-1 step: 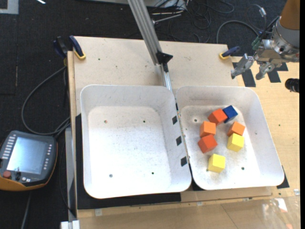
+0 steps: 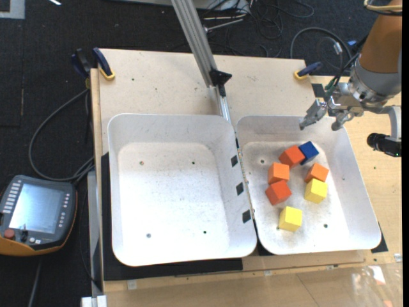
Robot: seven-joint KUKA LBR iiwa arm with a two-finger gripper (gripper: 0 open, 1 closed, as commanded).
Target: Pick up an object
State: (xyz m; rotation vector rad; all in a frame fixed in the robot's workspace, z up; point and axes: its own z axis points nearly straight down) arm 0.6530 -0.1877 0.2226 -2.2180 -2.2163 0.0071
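The left bin lies bare beside the right bin, where the blocks crowd together. My claw hangs above that bin's far rim, fingers spread, gripping nothing. The blue block sits nearest, touching an orange block (awkward neighbours). Descending there, I judge one finger could strike the orange one and shove both away.

Both bins are white, peppered with dark specks. The right bin holds a blue cube, four orange cubes, the one at six o'clock of the cluster's centre redder, and two yellow cubes. The counter is pale beige. The arm shows orange above grey.
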